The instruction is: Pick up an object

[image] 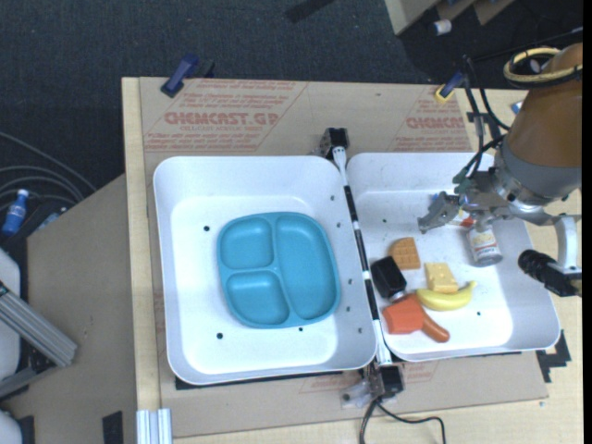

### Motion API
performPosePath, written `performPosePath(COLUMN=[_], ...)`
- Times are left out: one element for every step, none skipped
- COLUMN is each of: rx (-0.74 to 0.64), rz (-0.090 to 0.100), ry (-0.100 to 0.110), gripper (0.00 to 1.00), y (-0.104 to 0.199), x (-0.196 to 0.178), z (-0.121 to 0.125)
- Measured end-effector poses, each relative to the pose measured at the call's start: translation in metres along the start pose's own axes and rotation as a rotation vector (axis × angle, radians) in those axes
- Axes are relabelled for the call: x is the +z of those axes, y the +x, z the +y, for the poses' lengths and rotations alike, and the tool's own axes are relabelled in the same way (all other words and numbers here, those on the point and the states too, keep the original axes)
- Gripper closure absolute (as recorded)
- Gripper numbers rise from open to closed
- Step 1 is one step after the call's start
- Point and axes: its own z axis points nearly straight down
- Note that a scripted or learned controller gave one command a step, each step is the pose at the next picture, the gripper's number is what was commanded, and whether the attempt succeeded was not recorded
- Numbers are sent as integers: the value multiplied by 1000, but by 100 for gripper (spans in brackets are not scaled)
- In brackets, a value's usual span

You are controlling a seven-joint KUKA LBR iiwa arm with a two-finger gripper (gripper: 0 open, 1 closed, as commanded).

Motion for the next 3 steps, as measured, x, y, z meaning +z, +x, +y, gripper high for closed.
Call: performPosePath(rx=[1,2,-1], rz=[-1,-1,-1], ry=[-2,-2,-2], gripper=[0,100,100], y=[22,22,79], x=[120,111,21], z=[1,1,9])
